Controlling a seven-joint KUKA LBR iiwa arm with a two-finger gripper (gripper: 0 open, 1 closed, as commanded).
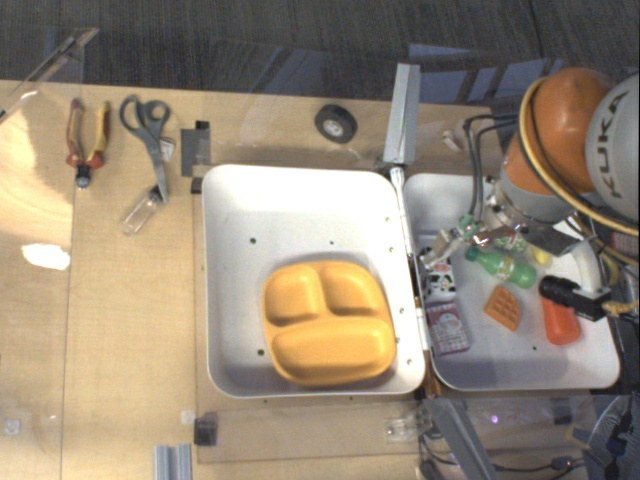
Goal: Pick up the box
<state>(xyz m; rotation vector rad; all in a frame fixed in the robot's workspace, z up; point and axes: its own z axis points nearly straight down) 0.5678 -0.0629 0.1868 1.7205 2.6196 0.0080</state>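
Observation:
The box (447,328), small, flat and pinkish with print on it, lies in the right bin (520,373) against its left wall, near the front. My gripper (477,236) hangs over the back half of that bin, beyond the box and a little to its right, among green toy pieces (500,264). Nothing of the box is in the gripper. The grey arm with its orange band (560,118) reaches in from the right above the bin.
A black-and-white patterned item (438,280) lies just behind the box. An orange waffle-like piece (503,308) and an orange-red block (562,324) lie to its right. The left bin (300,198) holds a yellow compartment tray (327,321). Scissors (150,133), pliers (85,140) and a tape roll (336,122) rest on the bench.

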